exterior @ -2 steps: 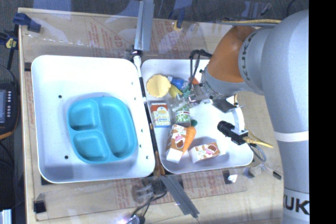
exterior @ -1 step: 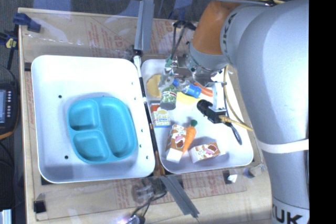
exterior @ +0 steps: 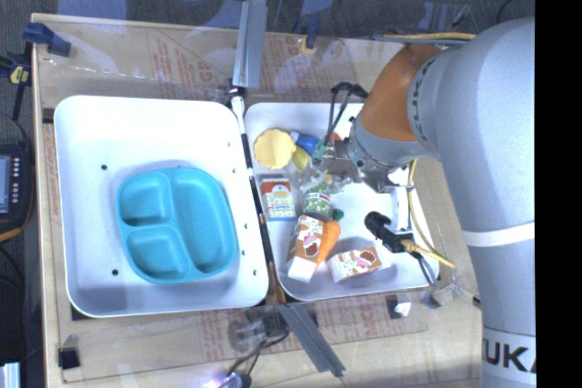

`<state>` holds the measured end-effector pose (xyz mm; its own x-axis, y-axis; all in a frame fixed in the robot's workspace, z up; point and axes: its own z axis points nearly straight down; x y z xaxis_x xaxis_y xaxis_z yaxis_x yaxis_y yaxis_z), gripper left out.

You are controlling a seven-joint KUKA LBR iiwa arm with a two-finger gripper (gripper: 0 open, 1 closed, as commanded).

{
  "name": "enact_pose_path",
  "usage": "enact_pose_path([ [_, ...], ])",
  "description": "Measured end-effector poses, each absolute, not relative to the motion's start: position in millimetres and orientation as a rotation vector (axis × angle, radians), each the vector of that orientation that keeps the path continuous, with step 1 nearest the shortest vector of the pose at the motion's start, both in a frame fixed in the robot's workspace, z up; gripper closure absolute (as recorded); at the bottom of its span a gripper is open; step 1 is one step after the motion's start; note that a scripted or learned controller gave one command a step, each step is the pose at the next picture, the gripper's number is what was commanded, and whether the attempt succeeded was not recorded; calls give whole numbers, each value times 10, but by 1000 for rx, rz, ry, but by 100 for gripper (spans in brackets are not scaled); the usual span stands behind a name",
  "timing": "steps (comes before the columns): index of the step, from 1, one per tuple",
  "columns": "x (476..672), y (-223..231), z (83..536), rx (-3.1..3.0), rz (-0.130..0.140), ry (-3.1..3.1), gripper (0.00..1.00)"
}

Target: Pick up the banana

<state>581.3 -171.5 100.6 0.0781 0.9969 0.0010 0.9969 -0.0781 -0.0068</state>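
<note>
End effector (exterior: 325,161): low in right bin (exterior: 400,288), grip state cannot be told.
Banana (exterior: 300,159): beside yellow round item (exterior: 272,148), upper-left of bin.

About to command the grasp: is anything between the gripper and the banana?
Likely yes. The gripper hovers in the right bin, beside the yellow piece I take for the banana. A small blue item lies between them, against the banana's near side. Nothing lies on top of the banana.
</note>
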Motion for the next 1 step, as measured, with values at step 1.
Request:
enact_pose_path([
  [1,6473,-1590,1596,-2487,7,-1911,100],
])
